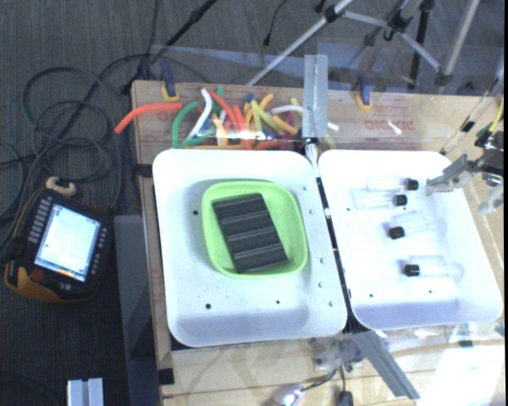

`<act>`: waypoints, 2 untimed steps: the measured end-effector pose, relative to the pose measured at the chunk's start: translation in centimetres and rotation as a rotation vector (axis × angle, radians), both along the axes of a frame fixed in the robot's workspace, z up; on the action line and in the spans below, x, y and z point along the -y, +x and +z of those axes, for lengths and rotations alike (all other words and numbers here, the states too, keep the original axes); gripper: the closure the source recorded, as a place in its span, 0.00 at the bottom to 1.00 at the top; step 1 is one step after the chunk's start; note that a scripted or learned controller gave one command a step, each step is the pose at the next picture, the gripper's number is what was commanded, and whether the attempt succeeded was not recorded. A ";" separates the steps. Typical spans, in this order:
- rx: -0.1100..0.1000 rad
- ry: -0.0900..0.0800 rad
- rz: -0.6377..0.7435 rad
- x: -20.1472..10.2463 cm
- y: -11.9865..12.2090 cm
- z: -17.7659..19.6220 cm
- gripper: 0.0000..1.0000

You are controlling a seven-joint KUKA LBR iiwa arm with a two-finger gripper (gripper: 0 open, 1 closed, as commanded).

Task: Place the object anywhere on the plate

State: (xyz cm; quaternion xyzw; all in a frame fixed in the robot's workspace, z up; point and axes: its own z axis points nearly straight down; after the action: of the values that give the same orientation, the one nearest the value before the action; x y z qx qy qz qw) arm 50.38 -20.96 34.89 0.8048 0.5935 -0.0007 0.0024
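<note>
A green plate (297, 227) lies in the left bin (178, 294). On it rests a dark grey ribbed block (250, 233), lying flat near the plate's middle. Several clear vials with black caps (430, 269) are scattered in the right bin (483, 303). My gripper (454, 174) reaches in at the right edge, over the far right corner of the right bin, close to the uppermost vial (388, 185). It is well away from the plate and the block. Nothing shows in its grasp.
Coloured tubes (229, 117) are piled behind the left bin along the bench's back edge. A metal post (315, 100) stands between the bins at the back. A teach pendant (59, 244) and cables lie on the floor to the left.
</note>
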 end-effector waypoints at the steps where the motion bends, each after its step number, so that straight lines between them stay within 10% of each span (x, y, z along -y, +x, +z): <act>1: 0.001 0.000 -0.134 0.7 -1.8 4.0 0.00; 2: -0.002 0.003 -0.179 0.1 -1.8 -4.6 0.00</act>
State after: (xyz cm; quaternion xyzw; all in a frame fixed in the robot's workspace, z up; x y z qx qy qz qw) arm 48.59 -21.02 30.32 0.8548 0.5190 -0.0009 0.0003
